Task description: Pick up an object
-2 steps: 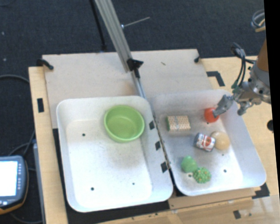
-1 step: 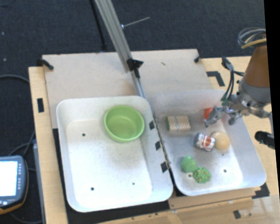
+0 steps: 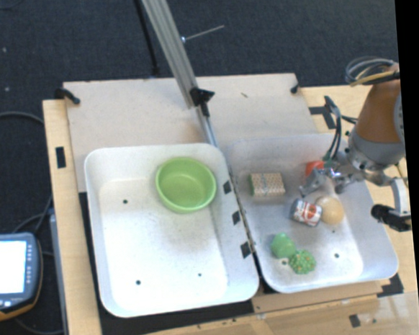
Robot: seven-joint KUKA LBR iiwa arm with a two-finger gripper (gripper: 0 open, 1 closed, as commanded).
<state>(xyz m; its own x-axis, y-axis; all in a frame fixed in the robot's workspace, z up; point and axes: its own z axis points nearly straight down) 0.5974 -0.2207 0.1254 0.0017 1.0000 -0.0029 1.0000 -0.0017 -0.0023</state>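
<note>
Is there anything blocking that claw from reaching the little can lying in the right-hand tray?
Nothing visible blocks it. The gripper hangs just above and beside the can, with bare tray floor between them. A tan ball touches the can's right side, and an orange-red piece sits near the gripper, so either could get bumped.

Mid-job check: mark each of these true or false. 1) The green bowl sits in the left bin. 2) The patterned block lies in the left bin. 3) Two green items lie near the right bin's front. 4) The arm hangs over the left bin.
1) The green bowl sits in the left bin: true.
2) False: the patterned block lies in the right bin.
3) True: a green ball and a bumpy green piece.
4) False: the gripper is over the right bin, near the can.
</note>
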